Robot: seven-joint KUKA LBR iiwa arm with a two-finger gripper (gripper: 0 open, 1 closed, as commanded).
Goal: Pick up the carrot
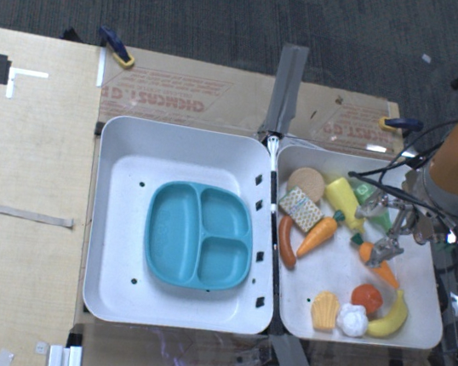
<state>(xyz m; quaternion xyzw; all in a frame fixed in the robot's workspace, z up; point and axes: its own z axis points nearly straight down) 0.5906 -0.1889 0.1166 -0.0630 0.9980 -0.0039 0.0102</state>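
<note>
An orange tapered carrot [316, 234] lies in the right bin [429, 278], slanting from upper right to lower left between a red sausage [289, 242] and a yellow corn-like piece [344, 201]. My gripper [387, 240] hangs over the right half of that bin, about a hand's width right of the carrot. A second, smaller orange piece [379, 266] lies just under the gripper's tip; whether they touch cannot be told.
Around the carrot lie a tan round bread [307, 182], a checkered waffle [299, 206], a tomato [368, 296], a banana [390, 317], a white garlic [353, 322] and a yellow shell-shaped piece [325, 310]. The left bin [110, 228] holds a blue divided plate [201, 235].
</note>
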